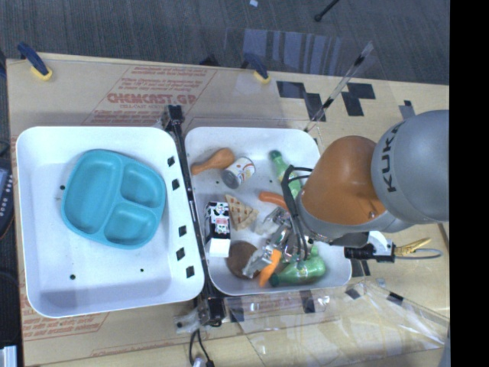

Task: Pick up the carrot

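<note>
The grey arm [397, 178] comes in from the right of the frame, its orange band bulging over the right-hand bin [229, 138], and the gripper [276, 245] is down low among the clutter in that bin's lower half. From where I stand the metal of the gripper blends into the objects beneath it, so I cannot tell how the jaws are set. The carrot [269, 267] lies right below the gripper near the bin's lower edge, a short orange piece tilted between a brown round thing [241, 257] on its left and a green item [302, 271] on its right; whether the gripper touches it I cannot make out. Higher in the same bin are a drumstick [212, 160], a small can [239, 171] and a green bottle [278, 163] partly hidden by the arm. The left bin [46, 281] holds a blue divided plate [114, 197], sitting toward its upper part.
</note>
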{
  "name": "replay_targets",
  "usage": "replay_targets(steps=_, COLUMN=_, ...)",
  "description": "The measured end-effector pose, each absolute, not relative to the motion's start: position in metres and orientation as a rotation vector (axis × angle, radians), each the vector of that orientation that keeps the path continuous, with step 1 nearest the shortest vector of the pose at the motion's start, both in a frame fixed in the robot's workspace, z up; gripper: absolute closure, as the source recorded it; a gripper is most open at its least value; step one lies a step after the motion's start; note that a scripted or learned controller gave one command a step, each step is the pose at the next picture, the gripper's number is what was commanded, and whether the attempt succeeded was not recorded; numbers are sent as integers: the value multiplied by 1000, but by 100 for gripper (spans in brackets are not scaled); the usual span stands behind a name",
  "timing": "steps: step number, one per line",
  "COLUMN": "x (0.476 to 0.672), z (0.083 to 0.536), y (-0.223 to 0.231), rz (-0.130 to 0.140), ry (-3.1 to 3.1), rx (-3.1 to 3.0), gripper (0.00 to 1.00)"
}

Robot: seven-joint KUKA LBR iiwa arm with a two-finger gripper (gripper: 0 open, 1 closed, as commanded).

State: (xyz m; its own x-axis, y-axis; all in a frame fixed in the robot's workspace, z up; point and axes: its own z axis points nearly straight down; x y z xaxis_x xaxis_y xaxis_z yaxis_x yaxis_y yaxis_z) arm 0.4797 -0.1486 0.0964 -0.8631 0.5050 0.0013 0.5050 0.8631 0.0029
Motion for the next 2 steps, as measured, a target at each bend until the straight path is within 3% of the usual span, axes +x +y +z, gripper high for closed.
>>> replay_targets(steps=1, x=481, z=107, y=-149, rz=-2, ry=-3037, rx=-802, gripper=100)
replay_targets(steps=2, x=478, z=143, y=-90, rz=0, ry=-2946, rx=-1093, gripper=100)
